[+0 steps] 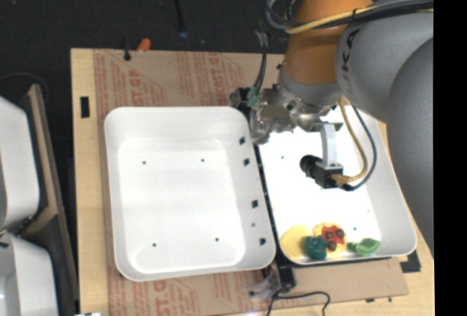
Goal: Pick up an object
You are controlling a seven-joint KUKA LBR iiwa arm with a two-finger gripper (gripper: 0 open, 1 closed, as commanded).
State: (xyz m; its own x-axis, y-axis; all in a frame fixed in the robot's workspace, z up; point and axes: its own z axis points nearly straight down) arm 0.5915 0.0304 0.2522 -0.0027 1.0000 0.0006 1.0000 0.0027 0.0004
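1. 2 shallow white bins sit side by side on a tan board (168,81) printed with red lettering.
2. The left bin (182,187) shows a bare white floor marked by a few small dark dots.
3. The right bin (387,216) holds a small cluster of objects along its near edge.
4. In that cluster, a pale yellow flat piece (294,240) lies at the left, close to the wall shared with the left bin.
5. A teal object (315,248) rests just beside the yellow piece, touching or overlapping it.
6. A red and dark object (334,234) sits just behind the teal one.
7. A green object (365,244) lies at the right end of the cluster, a little apart from the red one.
8. The grey arm with its orange band (321,22) reaches in from the right and hangs over the far end of the right bin.
9. The gripper (261,125) is over the far end of the wall between the 2 bins, well apart from the cluster.
10. Whether the tool is apart or together cannot be told from this angle, and nothing is seen clamped in it.
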